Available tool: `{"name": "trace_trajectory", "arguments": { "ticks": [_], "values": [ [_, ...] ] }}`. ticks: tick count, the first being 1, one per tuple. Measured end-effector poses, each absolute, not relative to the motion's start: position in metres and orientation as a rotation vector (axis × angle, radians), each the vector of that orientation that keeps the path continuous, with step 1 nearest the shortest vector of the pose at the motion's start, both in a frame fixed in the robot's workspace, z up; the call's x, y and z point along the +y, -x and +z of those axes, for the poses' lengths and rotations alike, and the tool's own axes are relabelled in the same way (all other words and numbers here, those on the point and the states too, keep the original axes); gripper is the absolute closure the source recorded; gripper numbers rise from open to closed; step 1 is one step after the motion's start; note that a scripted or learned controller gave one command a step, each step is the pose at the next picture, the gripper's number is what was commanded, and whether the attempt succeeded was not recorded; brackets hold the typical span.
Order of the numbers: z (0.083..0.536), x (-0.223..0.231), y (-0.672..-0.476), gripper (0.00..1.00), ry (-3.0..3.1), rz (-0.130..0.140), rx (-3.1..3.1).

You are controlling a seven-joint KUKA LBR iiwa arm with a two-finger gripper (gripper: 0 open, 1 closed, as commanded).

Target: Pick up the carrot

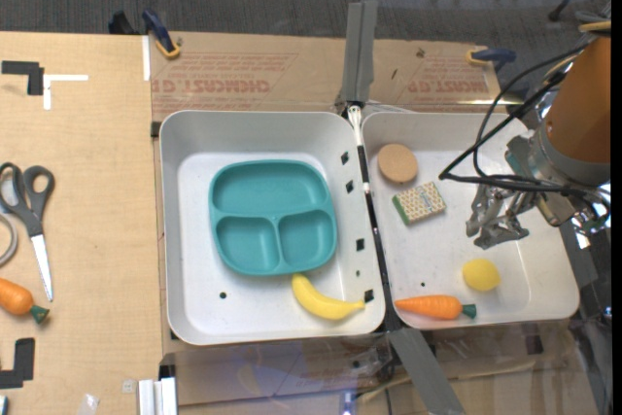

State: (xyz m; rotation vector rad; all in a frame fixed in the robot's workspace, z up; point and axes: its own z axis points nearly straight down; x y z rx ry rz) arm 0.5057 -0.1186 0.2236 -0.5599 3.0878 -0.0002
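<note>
Carrot [431, 307] lying at near edge of right bin [554, 306], left of lemon [480, 275]. Pincer [494, 230] hovering just beyond lemon, holding nothing; finger spread — cannot tell.

Just nearer the camera than the jaws, you have a small round yellow toy lemon [480, 275] on the floor of the right shallow white plastic bin [547, 306]. To the view's left of the jaws, close by, lies a flat speckled green-edged square block [419, 203], and beyond it a round tan disc [397, 162]. Further left of the jaws, across the bin walls, the left shallow white plastic bin [177, 209] holds a teal three-compartment plastic tray [272, 217] with a yellow toy banana [326, 299] just beside its near edge. Well apart from the jaws, at the view's far left, grey-handled metal scissors [29, 219] lie on the pale wooden bench [87, 170].
</note>
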Motion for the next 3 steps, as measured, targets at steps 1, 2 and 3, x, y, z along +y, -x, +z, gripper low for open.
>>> {"name": "trace_trajectory", "arguments": {
  "ticks": [1,2,3],
  "values": [
    [0.226,-0.142,-0.507,1.0,0.014,0.0,3.138],
    [0.226,-0.142,-0.507,0.0,0.014,0.0,3.138],
    [0.092,-0.114,-0.505,0.0,-0.158,0.001,3.134]
  ]
}}
